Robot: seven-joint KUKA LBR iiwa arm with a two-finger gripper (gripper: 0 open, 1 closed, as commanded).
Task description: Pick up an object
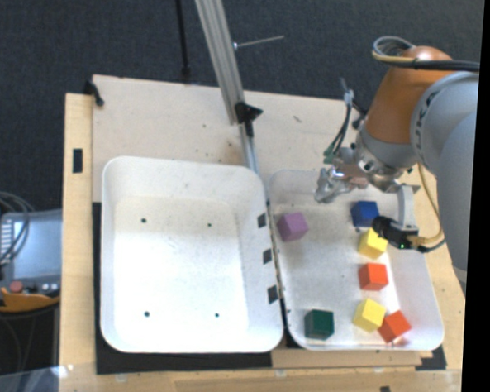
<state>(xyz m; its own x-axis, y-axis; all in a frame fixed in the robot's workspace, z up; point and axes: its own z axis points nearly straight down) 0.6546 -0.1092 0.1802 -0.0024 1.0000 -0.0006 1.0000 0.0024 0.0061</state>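
Note:
The right bin [333, 275] holds several small cubes. A purple cube [292, 226] lies near its left wall and a blue cube [364, 213] near the far right. In front of the blue one sit a yellow cube [372, 243] and an orange cube [373, 276]. A second yellow cube [369, 314], a red-orange cube [395, 325] and a dark green cube [319, 323] lie along the near edge. My gripper [333, 188] hangs over the bin's far end, left of the blue cube and behind the purple one. It is open, with nothing between its fingers.
The left bin [183, 253] stands beside the right one, with small clips on the shared wall. A slanted metal post [224, 57] rises behind the bins. A black cable and a small dark module [396, 232] trail from the wrist over the bin's right side.

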